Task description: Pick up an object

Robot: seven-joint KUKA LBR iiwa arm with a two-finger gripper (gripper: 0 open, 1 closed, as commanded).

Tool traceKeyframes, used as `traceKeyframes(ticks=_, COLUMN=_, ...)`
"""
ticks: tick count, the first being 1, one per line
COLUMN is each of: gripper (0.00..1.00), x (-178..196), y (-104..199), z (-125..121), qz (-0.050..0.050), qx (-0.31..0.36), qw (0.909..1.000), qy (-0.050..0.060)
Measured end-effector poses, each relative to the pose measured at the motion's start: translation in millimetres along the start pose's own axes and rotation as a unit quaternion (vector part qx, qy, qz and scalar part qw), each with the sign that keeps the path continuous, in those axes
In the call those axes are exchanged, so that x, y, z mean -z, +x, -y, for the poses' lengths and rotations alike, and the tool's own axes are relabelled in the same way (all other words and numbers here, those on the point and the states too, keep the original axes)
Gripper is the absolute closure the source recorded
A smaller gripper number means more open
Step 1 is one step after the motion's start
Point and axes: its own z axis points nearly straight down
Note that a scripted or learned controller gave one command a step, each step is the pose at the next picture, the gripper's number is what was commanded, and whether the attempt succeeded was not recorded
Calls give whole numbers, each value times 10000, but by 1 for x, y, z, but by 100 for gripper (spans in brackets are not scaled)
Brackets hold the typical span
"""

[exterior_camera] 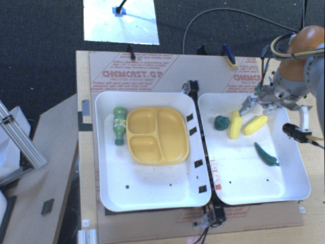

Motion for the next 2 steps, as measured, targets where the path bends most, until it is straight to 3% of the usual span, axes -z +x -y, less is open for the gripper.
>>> traceKeyframes(ticks=1, gripper=0, x=-37, y=1, z=-2, qz=2, qx=20, qw=10000, qy=-27)
traceKeyframes(ticks=2, gripper=100, x=-25, y=0, z=-3, qz=11, qx=32, qw=10000, qy=-41)
